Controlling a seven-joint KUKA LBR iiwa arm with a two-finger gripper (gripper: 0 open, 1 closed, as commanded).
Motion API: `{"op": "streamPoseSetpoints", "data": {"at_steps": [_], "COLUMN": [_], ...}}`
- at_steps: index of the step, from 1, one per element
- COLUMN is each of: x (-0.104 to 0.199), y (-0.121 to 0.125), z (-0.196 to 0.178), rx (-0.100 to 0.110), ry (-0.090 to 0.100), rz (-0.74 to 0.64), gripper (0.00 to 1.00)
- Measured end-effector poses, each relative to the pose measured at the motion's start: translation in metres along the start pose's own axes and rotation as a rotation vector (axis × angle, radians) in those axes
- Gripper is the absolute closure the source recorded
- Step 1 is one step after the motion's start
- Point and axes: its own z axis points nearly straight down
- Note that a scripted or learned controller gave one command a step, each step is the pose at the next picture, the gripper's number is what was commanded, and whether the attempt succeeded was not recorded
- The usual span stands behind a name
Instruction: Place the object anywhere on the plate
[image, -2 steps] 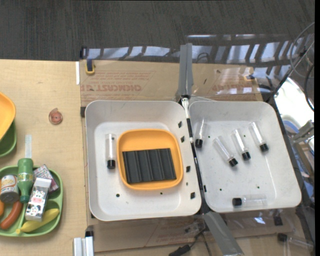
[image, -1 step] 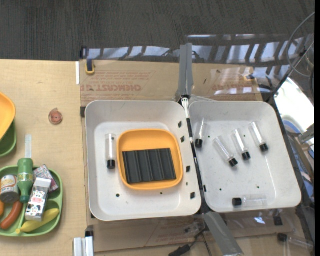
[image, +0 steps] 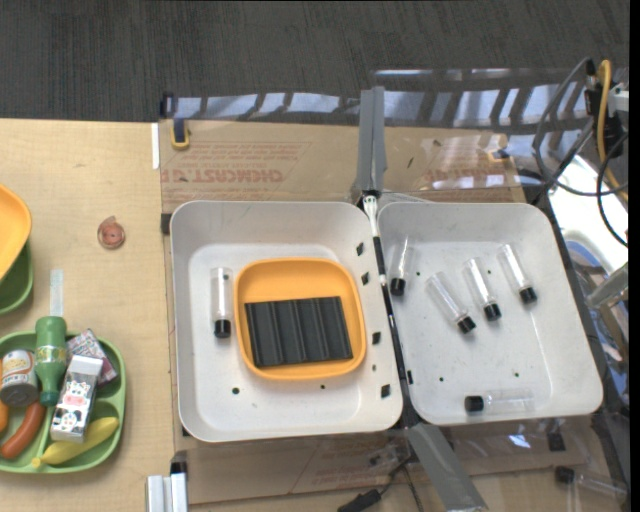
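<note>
An orange plate (image: 300, 278) bearing a black ribbed pad (image: 300, 332) is sitting in the left bin (image: 200, 400), and one black-capped tube (image: 220, 300) is lying just beside the plate's left rim, on the bin floor rather than on the plate. Five more tubes are lying in the right bin (image: 560, 380): four (image: 481, 290) spread across its upper half, one (image: 500, 403) near its front edge. Whether the pincer is gaping or gripping anything, I cannot tell
</note>
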Motion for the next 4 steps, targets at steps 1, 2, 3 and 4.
{"op": "streamPoseSetpoints", "data": {"at_steps": [1,2,3,4], "x": [-0.015,-0.005,-0.007,-0.008], "y": [0.003,0.018,0.022,0.022], "z": [-0.009,0.011,0.0,0.008], "rx": [0.001,0.002,0.003,0.004], "ry": [0.002,0.003,0.002,0.003], "rz": [-0.397,-0.606,-0.826,-0.827], "gripper": [0.0,0.0,0.0,0.0]}}
